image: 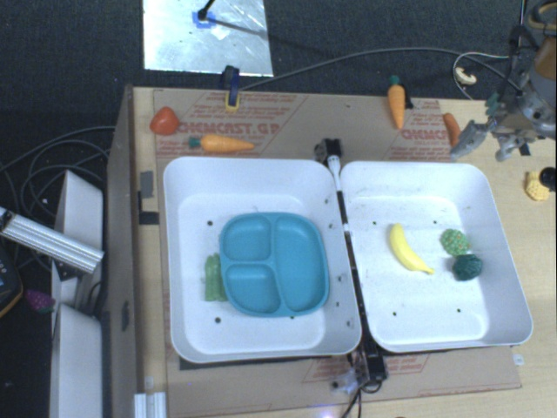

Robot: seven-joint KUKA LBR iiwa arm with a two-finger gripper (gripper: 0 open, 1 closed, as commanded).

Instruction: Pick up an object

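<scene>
Bench (261, 116) of brown board, bearing two shallow white bins set side by side, their inner rims touching along a dark seam at centre. Left bin (187, 233): a blue divided tray (274, 264) takes up most of its floor, sitting toward the near side, with a pale green piece (213, 279) lying just beside the tray's left edge; a bare strip of floor remains along the far wall and the near left corner. Right bin (487, 320): a yellow banana (407, 249) lies at a slant near the middle, with a light green knobbly item (453, 240) to its right and a dark green one (466, 267) just beside that, both close to the right wall; the near half of this floor is open, as is the far left corner. My gripper (487, 144) hangs beyond the far right corner of the right bin, above the board and outside the rim, its two fingers spread apart with nothing between them. On the board past the bins lie small toys: an orange carrot (224, 144), a red piece (164, 121), a second carrot (397, 104) standing end-on, and an orange piece (452, 129) near my fingers. A yellow item (537, 185) sits right of the right bin.
</scene>
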